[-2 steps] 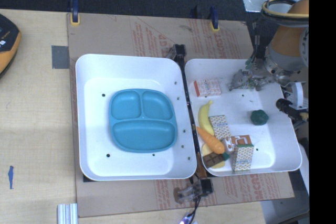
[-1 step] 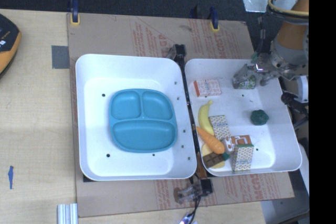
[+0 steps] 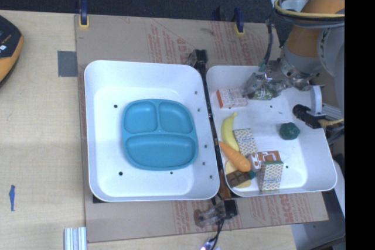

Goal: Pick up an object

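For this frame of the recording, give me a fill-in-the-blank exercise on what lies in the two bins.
1. The blue divided plastic plate lies in the ____ white bin.
2. The yellow banana lies in the ____ white bin.
3. The orange carrot touches the lower end of the ____.
4. The small round object near the right bin's right wall is dark ____.

Missing words: left; right; banana; green

Both bins [image 3: 94, 126] look like smooth, slightly glossy white plastic. The blue plate [image 3: 159, 134] is matt plastic. Under them lies brown printed cardboard [image 3: 146, 38] on a pale wood-look bench [image 3: 35, 143]. The banana [image 3: 228, 130] and carrot [image 3: 234, 155] seem smooth plastic; the boxes [image 3: 232, 98] printed card.
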Action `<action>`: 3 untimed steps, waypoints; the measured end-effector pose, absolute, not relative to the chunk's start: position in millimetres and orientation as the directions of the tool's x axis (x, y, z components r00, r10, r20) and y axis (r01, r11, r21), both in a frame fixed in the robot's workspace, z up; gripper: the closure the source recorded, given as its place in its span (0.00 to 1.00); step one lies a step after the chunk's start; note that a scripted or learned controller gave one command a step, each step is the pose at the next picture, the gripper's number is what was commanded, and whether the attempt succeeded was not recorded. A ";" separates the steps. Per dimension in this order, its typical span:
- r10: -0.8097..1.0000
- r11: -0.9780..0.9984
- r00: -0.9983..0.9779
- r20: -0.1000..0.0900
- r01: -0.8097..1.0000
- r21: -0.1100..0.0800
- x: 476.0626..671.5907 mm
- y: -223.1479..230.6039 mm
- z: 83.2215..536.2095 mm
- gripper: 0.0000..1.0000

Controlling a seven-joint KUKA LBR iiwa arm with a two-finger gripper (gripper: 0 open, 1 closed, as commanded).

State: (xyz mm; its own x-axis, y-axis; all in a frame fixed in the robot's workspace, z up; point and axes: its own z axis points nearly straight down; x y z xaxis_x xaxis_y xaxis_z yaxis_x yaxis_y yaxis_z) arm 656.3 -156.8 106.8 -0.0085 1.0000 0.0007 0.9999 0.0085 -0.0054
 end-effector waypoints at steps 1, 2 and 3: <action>1.000 0.002 -0.002 -0.004 1.000 0.008 658.0 -180.3 209.9 0.00; 1.000 0.006 -0.006 0.000 1.000 -0.007 655.4 -165.6 158.6 0.00; 1.000 -0.001 0.001 -0.002 1.000 -0.010 594.6 -215.9 137.6 0.00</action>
